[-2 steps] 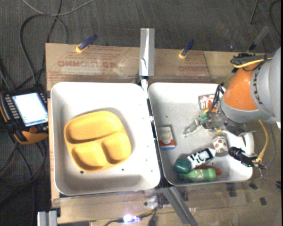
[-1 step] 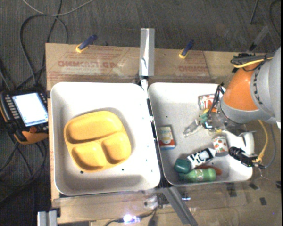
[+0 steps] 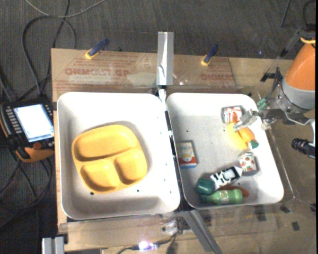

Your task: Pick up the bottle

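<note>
A green bottle (image 3: 224, 196) lies on its side at the front edge of the right bin (image 3: 201, 115), with a reddish end pointing right. A black-and-white bottle-like item (image 3: 226, 176) lies just behind it, and a dark green piece (image 3: 204, 184) sits to the left of the two. My gripper (image 3: 253, 119) hangs over the bin's far right part, beside a red-and-white can (image 3: 231, 113) and just above a yellow-orange object (image 3: 245, 135). It is well behind the green bottle. The arm's orange band (image 3: 303, 70) shows at the right edge.
A small carton (image 3: 187, 154) stands near the right bin's left wall, and a small printed cup (image 3: 248, 163) sits right of centre. The left bin (image 3: 69, 115) holds a yellow divided tray (image 3: 110, 156). A handheld pendant (image 3: 29, 123) lies left of the bench.
</note>
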Tool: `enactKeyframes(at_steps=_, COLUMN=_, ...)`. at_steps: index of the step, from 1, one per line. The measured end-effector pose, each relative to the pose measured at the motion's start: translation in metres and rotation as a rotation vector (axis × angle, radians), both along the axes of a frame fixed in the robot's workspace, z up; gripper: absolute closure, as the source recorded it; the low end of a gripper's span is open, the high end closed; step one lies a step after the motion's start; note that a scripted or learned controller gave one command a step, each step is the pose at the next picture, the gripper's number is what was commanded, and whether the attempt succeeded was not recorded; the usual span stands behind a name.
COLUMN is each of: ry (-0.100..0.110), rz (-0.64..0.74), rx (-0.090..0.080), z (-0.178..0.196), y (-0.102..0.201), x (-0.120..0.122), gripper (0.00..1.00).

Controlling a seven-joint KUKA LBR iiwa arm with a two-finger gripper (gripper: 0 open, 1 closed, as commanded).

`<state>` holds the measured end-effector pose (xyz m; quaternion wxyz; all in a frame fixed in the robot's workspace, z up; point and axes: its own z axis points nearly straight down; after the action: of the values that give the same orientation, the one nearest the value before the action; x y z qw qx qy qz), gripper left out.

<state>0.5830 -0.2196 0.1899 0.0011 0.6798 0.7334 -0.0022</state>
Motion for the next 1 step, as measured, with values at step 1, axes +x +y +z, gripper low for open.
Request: enactKeyframes(at_steps=1, ry=-0.007, rz=0.443, rx=-0.001, z=-0.0855, y=0.1068, x=0.0041, gripper=0.0)
